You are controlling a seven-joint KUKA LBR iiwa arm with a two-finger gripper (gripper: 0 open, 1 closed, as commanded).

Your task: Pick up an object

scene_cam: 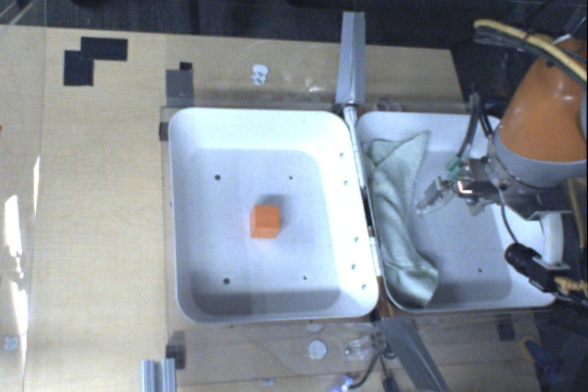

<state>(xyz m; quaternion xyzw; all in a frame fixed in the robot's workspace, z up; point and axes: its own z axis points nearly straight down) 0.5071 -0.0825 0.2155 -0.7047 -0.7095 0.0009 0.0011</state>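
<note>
A small orange cube [265,221] lies near the middle of the left white bin [197,151]. A pale grey-green cloth [400,216] lies crumpled along the left side of the right white bin [478,275], from its back wall to its front corner. My gripper [434,195] hangs over the right bin, just right of the cloth's middle, pointing left towards it. Nothing shows held in it. The arm's orange band [548,110] sits above the wrist at the far right.
A metal divider post [351,60] stands behind the seam between the two bins. Black tape marks [92,57] lie on the wooden bench at the back left. Cables [533,266] hang beside the wrist over the right bin's edge.
</note>
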